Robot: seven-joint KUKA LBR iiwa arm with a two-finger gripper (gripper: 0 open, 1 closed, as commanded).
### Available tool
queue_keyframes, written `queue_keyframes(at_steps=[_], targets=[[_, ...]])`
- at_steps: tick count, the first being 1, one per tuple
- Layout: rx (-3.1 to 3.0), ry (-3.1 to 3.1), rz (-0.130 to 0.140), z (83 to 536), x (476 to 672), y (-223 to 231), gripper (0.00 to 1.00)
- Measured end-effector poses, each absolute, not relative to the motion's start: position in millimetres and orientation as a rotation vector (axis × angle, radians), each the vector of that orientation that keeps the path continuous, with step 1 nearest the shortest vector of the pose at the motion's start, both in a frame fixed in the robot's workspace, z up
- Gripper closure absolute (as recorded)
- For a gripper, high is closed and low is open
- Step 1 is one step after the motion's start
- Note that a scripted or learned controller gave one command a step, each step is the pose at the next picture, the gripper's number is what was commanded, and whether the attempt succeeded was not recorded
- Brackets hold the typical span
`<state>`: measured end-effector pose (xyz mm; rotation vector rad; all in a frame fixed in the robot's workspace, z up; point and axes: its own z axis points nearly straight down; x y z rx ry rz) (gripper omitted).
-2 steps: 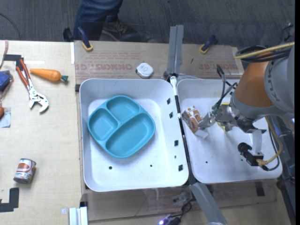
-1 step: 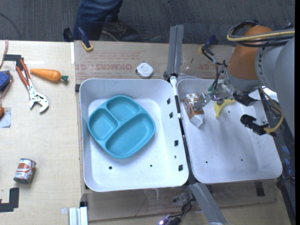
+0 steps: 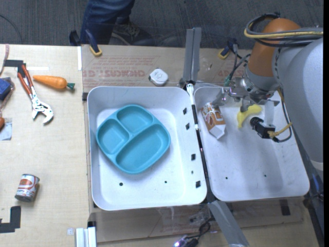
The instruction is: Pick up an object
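Banana and snack packet lie in the right bin under the arm

Banana (image 3: 245, 114), yellow and curved, lies at the far end of the right bin (image 3: 257, 184), and just to its left a crumpled white and orange snack packet (image 3: 214, 120) lies tilted near the bin's left wall. The near half of that bin's floor is bare white.

Nearest the camera on the left, a small tin can (image 3: 26, 187) lies on the pale desk (image 3: 46, 148). The left bin (image 3: 103, 189) holds 1 blue divided plate (image 3: 133, 138) with 3 compartments, set at a slant toward the bin's middle.

Farther back on the desk's left side lie red-handled pliers (image 3: 32, 94) and, beyond them, an orange carrot (image 3: 51, 81). A small white round object (image 3: 159, 76) sits on the brown cardboard (image 3: 128, 68) behind the left bin.

The grey arm (image 3: 303, 76) with its orange band (image 3: 270, 48) reaches in from the right over the far end of the right bin. The tool (image 3: 249, 103) sits low over the banana, close to or touching it; whether its grip is wide or narrow I cannot tell, since the wrist and cables hide it.

At the far edge, a person's legs in blue jeans (image 3: 108, 6) stand on the dark floor.
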<state>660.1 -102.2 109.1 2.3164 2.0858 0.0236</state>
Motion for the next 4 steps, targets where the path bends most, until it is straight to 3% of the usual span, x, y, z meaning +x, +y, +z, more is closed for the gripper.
queue_keyframes(at_steps=[1, 4], targets=[[2.016, 2.363, 0.037, 112, 629.3, -102, 0.0], [1.589, 2.665, 0.028, 109, 531.4, -102, 0.0]])
